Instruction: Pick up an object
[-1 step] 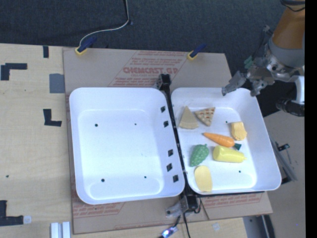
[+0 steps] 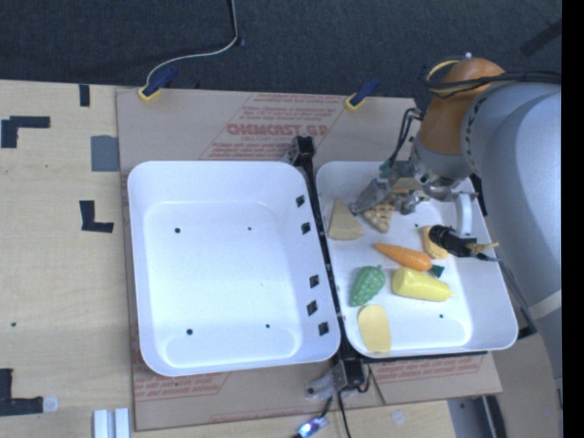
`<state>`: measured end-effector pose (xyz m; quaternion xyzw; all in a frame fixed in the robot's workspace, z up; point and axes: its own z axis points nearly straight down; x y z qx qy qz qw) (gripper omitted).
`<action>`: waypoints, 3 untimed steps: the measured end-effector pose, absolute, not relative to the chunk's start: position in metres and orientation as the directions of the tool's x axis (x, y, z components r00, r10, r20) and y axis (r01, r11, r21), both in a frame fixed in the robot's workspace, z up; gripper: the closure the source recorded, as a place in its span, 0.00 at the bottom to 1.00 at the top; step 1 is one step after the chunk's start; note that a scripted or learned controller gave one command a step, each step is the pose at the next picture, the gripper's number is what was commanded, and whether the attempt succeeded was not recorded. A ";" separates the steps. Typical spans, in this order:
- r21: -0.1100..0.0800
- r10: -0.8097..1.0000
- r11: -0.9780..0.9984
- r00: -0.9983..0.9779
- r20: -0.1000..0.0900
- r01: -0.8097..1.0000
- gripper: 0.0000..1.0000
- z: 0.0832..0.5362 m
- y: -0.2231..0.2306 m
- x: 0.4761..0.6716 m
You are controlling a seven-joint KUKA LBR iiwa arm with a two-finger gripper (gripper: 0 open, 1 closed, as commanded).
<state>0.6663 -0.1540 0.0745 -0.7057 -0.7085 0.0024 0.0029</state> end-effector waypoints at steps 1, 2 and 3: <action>-0.002 1.000 0.003 -0.003 -0.001 1.000 1.00 0.094 -0.155 0.668; 0.002 1.000 0.007 -0.007 0.003 1.000 1.00 0.190 -0.080 0.617; -0.005 1.000 0.007 -0.007 0.002 1.000 1.00 0.184 0.001 0.573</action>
